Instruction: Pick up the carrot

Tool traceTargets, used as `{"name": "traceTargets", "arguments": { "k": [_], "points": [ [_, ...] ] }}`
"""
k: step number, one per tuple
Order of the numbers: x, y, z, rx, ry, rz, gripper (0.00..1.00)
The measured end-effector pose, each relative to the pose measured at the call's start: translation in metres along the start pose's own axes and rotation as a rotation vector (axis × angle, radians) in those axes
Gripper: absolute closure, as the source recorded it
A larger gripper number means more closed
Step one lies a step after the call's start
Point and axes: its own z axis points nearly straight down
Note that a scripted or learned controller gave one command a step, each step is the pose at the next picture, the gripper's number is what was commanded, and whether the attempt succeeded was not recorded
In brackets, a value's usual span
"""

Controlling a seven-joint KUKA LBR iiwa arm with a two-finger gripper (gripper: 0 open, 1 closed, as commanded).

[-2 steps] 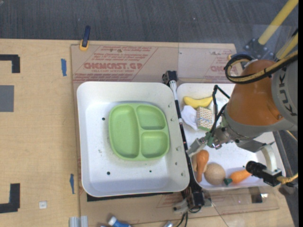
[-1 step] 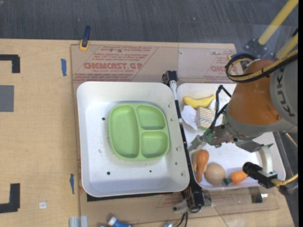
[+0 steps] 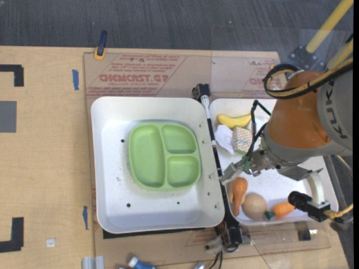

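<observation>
Camera view: looks down on tabletop [image 3: 39, 150], wood-tone, black tape marks [image 3: 17, 74] at left.
Sheet: brown board [image 3: 140, 66] under both bins. Red print reads "CHEMCAST"; rest too small to read.
Left bin [image 3: 106, 195]: holds green divided plate [image 3: 164, 156].
Right bin [image 3: 227, 104]: all the props, carrot incl.
Arm [image 3: 297, 122]: orange band over right bin, hides its middle. "KU" legible on grey link, rest cut off.
Gripper [image 3: 242, 167]: low over right bin's left side, just above orange gourd-shaped piece [image 3: 239, 190]. Open or closed: can't tell. Nothing seen held.
Others: banana [image 3: 234, 120], white wad [image 3: 224, 136] and patterned block [image 3: 242, 139] at back; beige ball [image 3: 254, 205] at front.
Carrot [image 3: 283, 209]: small, orange, green stub end. Lies flat near front wall of right bin, just right of beige ball, apart from gripper. Right end partly covered.
Handling (est.): looks like a plastic toy, so light, stiff, smooth, prob. slippery. Taper means it may squirt out of a pinch.
Hold (est.): pinch across thick mid-body, square to long axis, not on green tip.
</observation>
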Motion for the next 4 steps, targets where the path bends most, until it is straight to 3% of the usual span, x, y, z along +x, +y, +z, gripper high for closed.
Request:
{"name": "traceTargets", "arguments": {
  "k": [1,2,3,4],
  "points": [
    [0.019,0.006,0.0,0.002,0.002,-0.128,0.0],
    [-0.012,-0.004,0.0,0.003,0.003,-0.377,0.0],
    [-0.041,-0.013,0.0,-0.003,-0.004,0.011,0.0],
    [-0.085,-0.01,0.088,-0.007,-0.004,-0.096,0.0]
  ]
}}
